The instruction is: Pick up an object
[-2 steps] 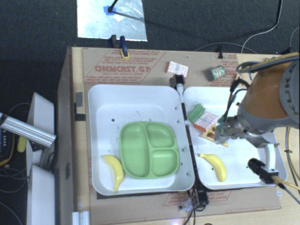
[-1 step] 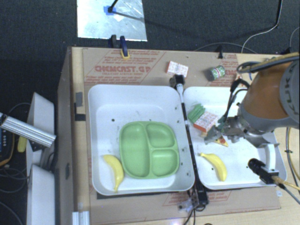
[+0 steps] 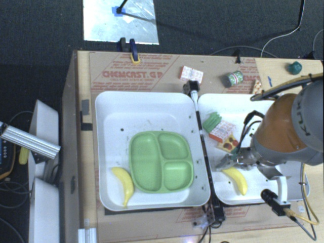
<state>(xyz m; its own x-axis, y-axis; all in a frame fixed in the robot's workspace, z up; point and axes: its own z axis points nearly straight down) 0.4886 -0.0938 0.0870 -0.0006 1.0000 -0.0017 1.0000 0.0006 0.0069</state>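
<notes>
Counter (image 3: pixel 152 75) laid with printed cardboard under two shallow white bins side by side, presumably to keep loose items corralled within the arm's reach. Left bin (image 3: pixel 116 110) taken up mostly by a green divided plate (image 3: pixel 162 161), with a yellow banana (image 3: pixel 124 185) tucked against the plate's lower-left edge. Right bin (image 3: pixel 238 103) half covered by the grey arm with its orange band (image 3: pixel 283 128), reaching in from the right and bent low over the bin floor. End effector (image 3: pixel 234 161) down at the bin floor, just beside the upper end of a second banana (image 3: pixel 237 179) — likely the pick target, judging by that closeness. Impossible to tell whether open or closed, the tips being too dark and small; nothing visibly held. Near the divider, a green ridged piece (image 3: pixel 211 121) and a small printed card with red and orange artwork (image 3: pixel 224 134) — both lying flat, harder to pinch. Outside the bins, on the cardboard, a small patterned can (image 3: pixel 234 78) and a white tag (image 3: pixel 191 74).
</notes>
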